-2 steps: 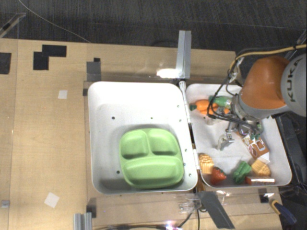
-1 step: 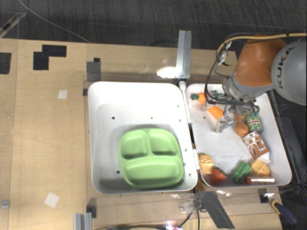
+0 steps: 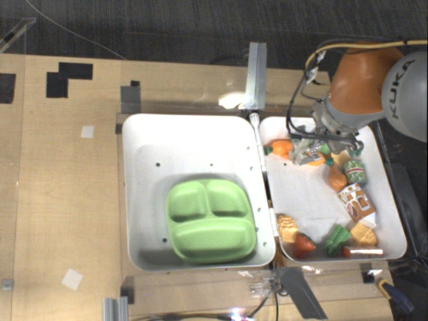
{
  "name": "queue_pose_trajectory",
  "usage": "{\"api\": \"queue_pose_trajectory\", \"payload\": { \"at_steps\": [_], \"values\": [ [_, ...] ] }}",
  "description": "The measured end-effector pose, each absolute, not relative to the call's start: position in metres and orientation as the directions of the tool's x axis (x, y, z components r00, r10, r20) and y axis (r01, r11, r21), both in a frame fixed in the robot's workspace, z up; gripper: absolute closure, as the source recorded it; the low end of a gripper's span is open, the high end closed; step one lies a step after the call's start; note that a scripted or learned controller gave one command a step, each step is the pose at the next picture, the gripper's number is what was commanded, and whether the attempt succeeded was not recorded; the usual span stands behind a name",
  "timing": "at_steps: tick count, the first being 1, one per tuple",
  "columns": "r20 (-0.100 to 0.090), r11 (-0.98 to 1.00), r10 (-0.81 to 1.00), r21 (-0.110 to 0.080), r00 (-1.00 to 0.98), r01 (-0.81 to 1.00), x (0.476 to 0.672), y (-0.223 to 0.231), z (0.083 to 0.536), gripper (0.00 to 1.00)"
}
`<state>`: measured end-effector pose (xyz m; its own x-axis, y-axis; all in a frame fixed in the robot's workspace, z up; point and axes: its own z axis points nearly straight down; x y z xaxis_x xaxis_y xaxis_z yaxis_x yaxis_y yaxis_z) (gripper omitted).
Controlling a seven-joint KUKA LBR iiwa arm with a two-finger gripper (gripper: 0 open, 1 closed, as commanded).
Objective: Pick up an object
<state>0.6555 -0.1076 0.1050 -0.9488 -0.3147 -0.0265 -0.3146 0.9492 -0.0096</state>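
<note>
The right bin (image 3: 307, 199) holds several small toy foods. An orange piece (image 3: 281, 148) lies at its top left. A brown piece (image 3: 336, 178) and a green can (image 3: 354, 171) sit below the arm's wrist. My gripper (image 3: 311, 152) is low over the bin's top edge, just right of the orange piece, over a small yellow and green item that it partly hides. The grey arm with its orange band (image 3: 358, 79) comes down from the upper right.
A green divided plate (image 3: 210, 221) lies in the left bin (image 3: 147, 146). Along the right bin's front are a yellow ridged piece (image 3: 287, 227), a red piece (image 3: 304, 245), a green piece (image 3: 338, 238), a patterned box (image 3: 356, 201) and a yellow piece (image 3: 364, 233).
</note>
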Motion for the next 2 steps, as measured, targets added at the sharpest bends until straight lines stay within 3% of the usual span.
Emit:
{"api": "queue_pose_trajectory", "payload": {
  "at_steps": [1,2],
  "values": [
    [-0.022,0.992,-0.126,-0.005,-0.992,-0.125,0.6730,-0.1106,0.2274,1.00],
    [-0.013,0.992,-0.126,-0.002,-0.992,-0.126,0.6713,-0.1103,0.2221,0.00]
  ]
}}
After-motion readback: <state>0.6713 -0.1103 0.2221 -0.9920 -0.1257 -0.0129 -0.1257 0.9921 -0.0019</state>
